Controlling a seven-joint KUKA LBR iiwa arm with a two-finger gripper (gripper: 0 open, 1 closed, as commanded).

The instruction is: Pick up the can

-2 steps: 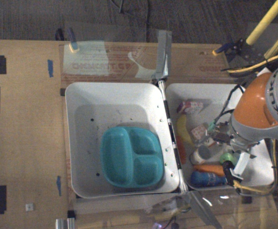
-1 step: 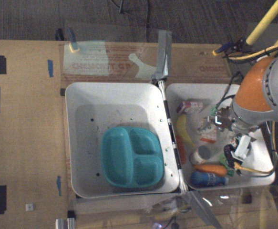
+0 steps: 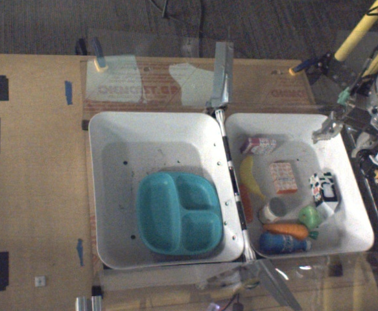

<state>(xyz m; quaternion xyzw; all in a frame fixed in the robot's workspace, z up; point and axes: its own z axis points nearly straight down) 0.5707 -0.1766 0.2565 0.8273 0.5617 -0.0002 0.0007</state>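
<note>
Can [image 3: 272, 210] sat in the right bin [image 3: 346, 220], low-centre, apparently on its side with one round end toward the camera; it read as a short pale-grey cylinder with a darker end face, small and low-contrast, so that ID was a judgement. Crowded spot: banana [image 3: 249, 176] just beside it on the left, carrot [image 3: 286, 229] touching or nearly touching below, green piece [image 3: 310, 216] just to the right, blue bottle [image 3: 283, 243] below the carrot, patterned box [image 3: 283, 177] just above. Gripper [image 3: 327, 128] hung over the bin's upper-right rim, well apart from the can and holding nothing I could see; spread or closed, I couldn't tell at that resolution. Step in hand looked like the approach. To do it well: travel over to the can before descending, line the jaws across the cylinder's curved sides instead of its ends, and come straight down into the gaps on the box and carrot sides. Risk was clipping the carrot or the green piece, or the can rolling away on a smooth bin floor, so close slow and centred. Left bin [image 3: 111, 149] had just a teal plate [image 3: 179, 212], not relevant.
</note>
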